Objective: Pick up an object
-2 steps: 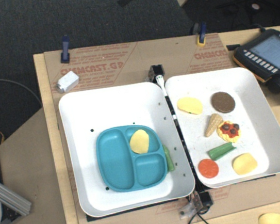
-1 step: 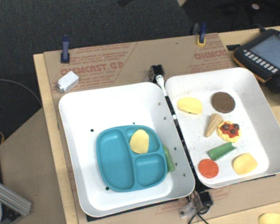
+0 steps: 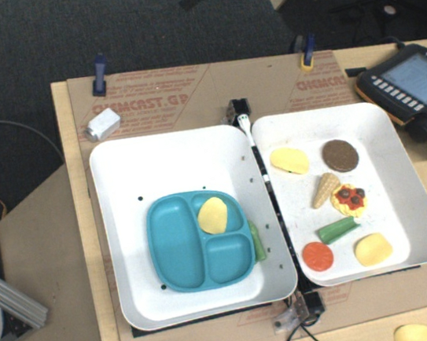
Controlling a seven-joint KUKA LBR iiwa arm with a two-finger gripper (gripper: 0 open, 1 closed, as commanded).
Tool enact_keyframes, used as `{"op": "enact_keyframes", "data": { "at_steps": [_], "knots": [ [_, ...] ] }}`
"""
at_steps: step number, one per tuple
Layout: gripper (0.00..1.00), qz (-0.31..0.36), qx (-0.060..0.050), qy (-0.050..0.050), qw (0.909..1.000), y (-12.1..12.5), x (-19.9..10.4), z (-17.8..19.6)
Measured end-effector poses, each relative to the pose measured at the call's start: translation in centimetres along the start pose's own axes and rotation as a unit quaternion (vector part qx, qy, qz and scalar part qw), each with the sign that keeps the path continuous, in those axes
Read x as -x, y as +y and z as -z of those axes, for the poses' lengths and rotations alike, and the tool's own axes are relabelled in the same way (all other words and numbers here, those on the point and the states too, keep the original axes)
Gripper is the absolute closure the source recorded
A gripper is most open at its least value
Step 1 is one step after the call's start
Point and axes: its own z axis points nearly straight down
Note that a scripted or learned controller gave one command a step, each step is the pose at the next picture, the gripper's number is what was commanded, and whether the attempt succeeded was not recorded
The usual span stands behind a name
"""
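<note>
A yellow lump was noted at the bench's near edge. In the right bin — lemon, red disc, green pod, cone, pizza piece, brown cookie, yellow piece. Left bin: teal tray carrying a yellow chip. The hand's state could not be told.

A printed cardboard sheet covers the bench. Two clamps grip its far edge. A small white block lies near the far-left corner. A handheld control pendant rests at the far-right corner. A black cable runs off the near edge.
</note>
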Motion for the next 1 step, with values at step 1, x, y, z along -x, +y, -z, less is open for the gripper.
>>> {"op": "enact_keyframes", "data": {
  "at_steps": [1],
  "knots": [
    [1.00,0.001,0.002,-0.002,1.0000,0.07,0.01,1.10]
  ]
}}
